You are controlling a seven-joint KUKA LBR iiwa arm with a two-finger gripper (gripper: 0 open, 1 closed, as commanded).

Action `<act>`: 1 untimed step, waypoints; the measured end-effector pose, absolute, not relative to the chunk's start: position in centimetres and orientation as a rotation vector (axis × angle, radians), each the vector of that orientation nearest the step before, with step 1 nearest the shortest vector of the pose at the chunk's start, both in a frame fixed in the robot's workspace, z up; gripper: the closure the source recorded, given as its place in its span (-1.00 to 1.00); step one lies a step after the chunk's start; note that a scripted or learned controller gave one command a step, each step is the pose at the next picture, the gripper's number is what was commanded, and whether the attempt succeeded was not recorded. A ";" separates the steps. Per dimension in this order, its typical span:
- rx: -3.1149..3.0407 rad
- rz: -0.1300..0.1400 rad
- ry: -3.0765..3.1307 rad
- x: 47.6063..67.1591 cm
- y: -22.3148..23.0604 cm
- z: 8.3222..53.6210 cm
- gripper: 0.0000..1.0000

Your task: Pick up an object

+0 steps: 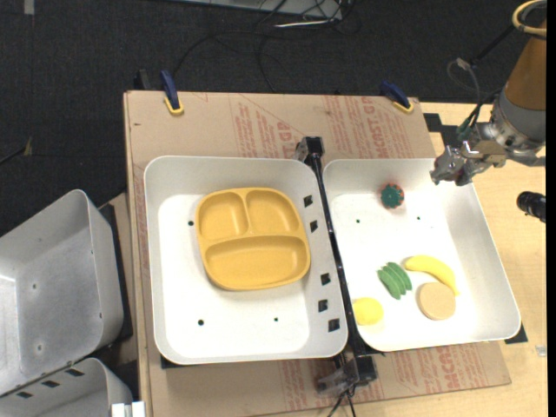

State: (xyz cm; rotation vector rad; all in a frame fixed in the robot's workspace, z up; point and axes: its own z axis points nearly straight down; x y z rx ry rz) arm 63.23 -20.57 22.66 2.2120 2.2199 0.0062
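The tool [453,170] hung over the far right rim of the right bin [486,233]; I could not tell its state. Nearest to it lay a small green and red toy [393,196]. Being round, it could roll away, or the tool could hit the rim.

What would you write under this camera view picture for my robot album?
Robot tool at the right bin's far corner, toy food inside; yellow tray in the left bin.
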 end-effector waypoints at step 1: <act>2.213 0.005 2.221 63.4 -20.2 27.1 1.00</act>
